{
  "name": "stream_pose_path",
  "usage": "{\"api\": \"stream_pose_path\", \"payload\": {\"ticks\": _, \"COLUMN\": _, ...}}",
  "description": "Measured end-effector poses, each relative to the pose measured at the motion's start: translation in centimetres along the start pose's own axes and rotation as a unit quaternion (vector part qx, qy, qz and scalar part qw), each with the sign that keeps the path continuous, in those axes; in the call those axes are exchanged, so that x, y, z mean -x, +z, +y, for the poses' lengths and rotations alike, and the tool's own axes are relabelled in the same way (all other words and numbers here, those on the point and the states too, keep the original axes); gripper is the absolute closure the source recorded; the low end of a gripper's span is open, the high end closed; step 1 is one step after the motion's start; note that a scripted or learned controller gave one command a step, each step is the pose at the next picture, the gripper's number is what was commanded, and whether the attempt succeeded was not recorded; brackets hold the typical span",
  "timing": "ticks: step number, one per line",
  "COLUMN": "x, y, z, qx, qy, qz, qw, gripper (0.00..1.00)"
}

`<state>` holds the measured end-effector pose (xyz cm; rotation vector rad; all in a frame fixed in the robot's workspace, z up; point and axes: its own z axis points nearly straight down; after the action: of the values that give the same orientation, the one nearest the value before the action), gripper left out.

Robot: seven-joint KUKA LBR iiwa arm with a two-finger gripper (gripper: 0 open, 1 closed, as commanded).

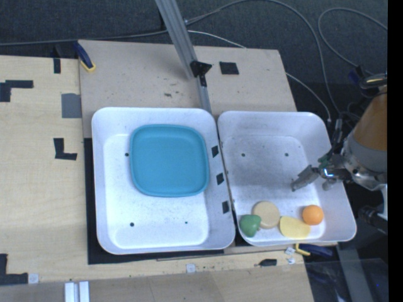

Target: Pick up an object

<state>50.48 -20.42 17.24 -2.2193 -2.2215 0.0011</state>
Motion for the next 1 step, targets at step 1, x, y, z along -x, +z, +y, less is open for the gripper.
{"api": "stream_pose_path", "payload": {"ticks": 1, "x": 0.15, "y": 4.20, "z": -0.05, "qx": -0.001, "qy": 0.000, "qz": 0.000, "qw": 1.0000, "gripper": 0.00}}
